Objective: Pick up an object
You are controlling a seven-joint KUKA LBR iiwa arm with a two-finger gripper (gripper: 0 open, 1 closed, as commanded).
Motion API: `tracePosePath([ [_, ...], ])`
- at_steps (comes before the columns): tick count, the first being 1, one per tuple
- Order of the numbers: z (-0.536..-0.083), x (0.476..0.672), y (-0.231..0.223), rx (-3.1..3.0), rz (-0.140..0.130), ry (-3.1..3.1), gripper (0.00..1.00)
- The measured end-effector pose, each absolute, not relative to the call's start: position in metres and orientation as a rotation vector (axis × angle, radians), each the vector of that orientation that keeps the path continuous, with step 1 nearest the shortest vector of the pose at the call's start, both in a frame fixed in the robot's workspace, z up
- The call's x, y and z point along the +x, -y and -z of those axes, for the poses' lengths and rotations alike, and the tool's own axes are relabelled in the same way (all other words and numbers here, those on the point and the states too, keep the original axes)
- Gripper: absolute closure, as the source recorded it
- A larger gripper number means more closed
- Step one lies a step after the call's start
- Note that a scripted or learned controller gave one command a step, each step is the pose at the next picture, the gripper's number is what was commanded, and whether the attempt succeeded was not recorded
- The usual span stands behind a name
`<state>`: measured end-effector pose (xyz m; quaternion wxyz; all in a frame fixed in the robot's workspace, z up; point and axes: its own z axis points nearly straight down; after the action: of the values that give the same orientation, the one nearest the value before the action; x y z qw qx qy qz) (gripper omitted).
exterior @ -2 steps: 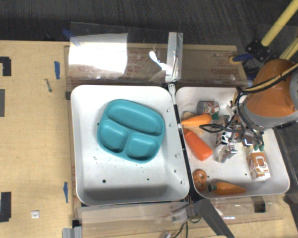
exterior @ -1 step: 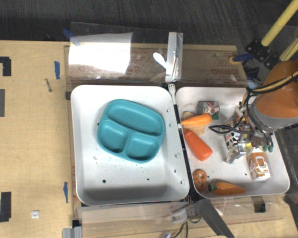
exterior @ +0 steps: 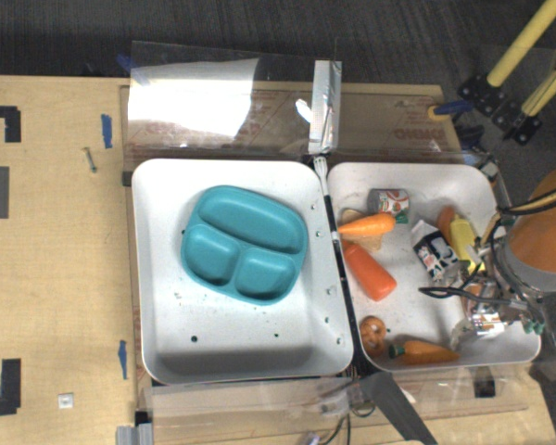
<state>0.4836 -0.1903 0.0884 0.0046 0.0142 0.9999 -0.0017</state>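
The right bin [exterior: 417, 171] holds several small items: a carrot [exterior: 366, 226] by its left wall, an orange-red cylinder [exterior: 372, 273] below it, a small can [exterior: 389, 202], a black-and-white packet [exterior: 433, 251], a yellow piece [exterior: 462, 240], a round brown item [exterior: 372, 329] and a second carrot [exterior: 428, 350] along the near wall. My gripper [exterior: 486, 319] hangs over the bin's right near corner, just right of the second carrot and below the packet, under the arm's orange band [exterior: 545, 239]. Cables partly cover it.
The left bin [exterior: 167, 341] bears a teal divided plate [exterior: 244, 244]. A clear plastic sheet [exterior: 195, 105] lies behind the bins. Yellow-legged stands [exterior: 524, 40] rise at the back right. The wooden bench [exterior: 46, 248] stretches to the left.
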Motion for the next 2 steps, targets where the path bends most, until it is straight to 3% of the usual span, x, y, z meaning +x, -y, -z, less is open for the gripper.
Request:
tracePosePath([
  [1, -0.089, 0.532, 0.143, -0.325, 0.005, -3.108, 0.0],
  [2, -0.088, 0.607, 0.131, -0.444, 0.005, -3.122, 0.0],
])
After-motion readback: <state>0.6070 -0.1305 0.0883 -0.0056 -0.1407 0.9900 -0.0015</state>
